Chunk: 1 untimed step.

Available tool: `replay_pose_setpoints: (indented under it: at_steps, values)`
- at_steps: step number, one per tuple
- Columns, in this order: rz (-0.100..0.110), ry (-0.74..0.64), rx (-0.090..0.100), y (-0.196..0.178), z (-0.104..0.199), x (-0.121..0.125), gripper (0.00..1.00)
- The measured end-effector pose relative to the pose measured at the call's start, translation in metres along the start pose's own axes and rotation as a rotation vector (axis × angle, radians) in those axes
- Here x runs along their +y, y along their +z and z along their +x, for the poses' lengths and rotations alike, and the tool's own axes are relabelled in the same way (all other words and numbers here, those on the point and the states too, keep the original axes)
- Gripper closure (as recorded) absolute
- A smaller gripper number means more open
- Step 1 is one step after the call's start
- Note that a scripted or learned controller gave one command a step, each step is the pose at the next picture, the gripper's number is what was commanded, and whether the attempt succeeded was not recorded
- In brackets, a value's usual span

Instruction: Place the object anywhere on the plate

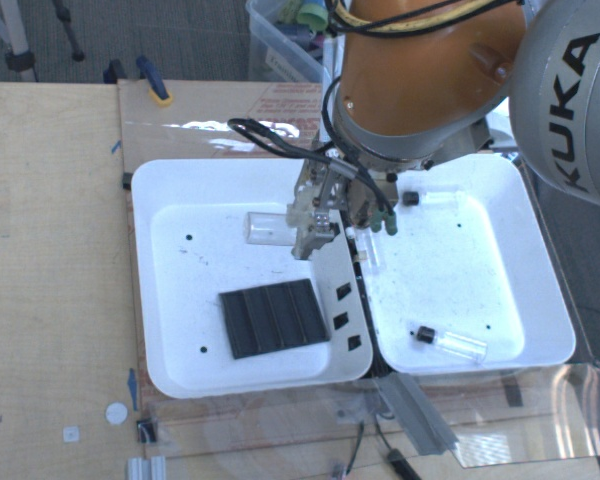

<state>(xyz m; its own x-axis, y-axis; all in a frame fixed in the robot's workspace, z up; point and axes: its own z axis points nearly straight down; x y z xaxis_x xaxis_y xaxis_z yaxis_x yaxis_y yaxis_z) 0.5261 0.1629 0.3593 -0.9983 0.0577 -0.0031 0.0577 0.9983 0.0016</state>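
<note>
Nearest, in front of the plate (275, 318) and beyond the bin edge: a grey metal bracket (412, 420) on the bench (50, 268), off to the plate's right. Also a small round disc (115, 413), off to its left.

Next, the plate itself: dark, ribbed, rectangular, flat on the floor of the left bin (140, 268), slightly skewed, nothing on top. Just right of the plate, three small black tabs (345, 318) along the wall between the bins. Farther right of the plate, in the right bin (545, 258): a capped vial (450, 341), clear with a black end, on its side, well apart from the plate.

Behind the plate, near but not touching: the clear tube (265, 228), on its side in the left bin. Right against the tube's right end, the gripper (315, 233), low over the bin, behind the plate's right corner. Cannot tell whether spread or clenched, nor whether the tube is truly in its grasp. Off the plate, in any case.

Behind and to the right of the plate: a small black piece (410, 198) at the back of the right bin. Above it, the arm (430, 48), orange band and grey casing, large in view.

Farthest from the plate: a blue clamp (155, 83) at the bench's back edge, and a translucent crate (290, 18) of coloured items.
</note>
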Motion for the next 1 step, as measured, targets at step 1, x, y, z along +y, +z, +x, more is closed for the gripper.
replay_pose_setpoints:
  at_steps: [1]
  values:
    - [0.0, -0.073, 0.002, 0.0656, 0.0479, 0.0147, 1.0]
